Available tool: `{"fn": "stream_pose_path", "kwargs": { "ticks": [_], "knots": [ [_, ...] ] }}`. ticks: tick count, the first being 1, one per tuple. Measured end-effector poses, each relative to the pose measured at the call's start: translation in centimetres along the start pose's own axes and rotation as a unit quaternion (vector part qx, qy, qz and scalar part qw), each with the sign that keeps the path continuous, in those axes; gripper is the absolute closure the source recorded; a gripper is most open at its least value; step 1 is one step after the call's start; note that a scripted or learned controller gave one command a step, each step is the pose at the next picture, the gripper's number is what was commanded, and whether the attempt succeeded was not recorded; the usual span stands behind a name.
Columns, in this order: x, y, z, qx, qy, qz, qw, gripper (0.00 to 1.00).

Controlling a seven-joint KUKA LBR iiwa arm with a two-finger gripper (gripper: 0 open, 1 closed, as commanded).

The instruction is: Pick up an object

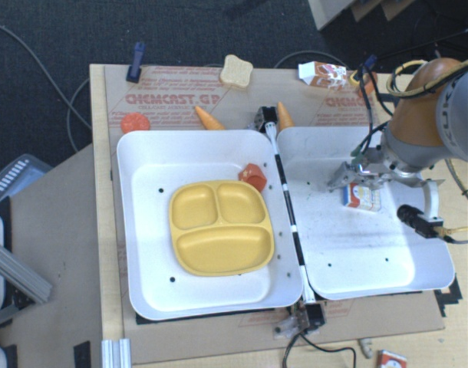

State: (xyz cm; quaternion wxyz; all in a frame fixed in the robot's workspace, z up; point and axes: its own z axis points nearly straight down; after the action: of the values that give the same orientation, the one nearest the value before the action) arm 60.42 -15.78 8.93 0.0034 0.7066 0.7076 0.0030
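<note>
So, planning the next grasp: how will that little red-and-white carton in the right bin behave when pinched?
The carton looks small and boxy, so probably light. It lies flat in the right bin, unlikely to roll. Its thin walls may dent, or it may slide on the smooth floor under the gripper.

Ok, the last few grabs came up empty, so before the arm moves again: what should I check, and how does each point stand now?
1. Gripper is over the right bin: ok.
2. Target, the small carton, lies right under the gripper: ok.
3. Carton sits apart from the bin walls: ok.
4. Fingers straddle the carton: cannot tell.
5. Carton lifted off the bin floor: not ok.
6. Yellow tray and red piece are in the left bin, out of the way: ok.
</note>
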Motion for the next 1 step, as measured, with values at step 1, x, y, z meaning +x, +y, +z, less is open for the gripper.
{"fn": "stream_pose_path", "kwargs": {
  "ticks": [1],
  "knots": [
    [-0.25, 0.16, -1.20, -0.004, -0.003, 0.001, 1.0000, 1.00]
  ]
}}
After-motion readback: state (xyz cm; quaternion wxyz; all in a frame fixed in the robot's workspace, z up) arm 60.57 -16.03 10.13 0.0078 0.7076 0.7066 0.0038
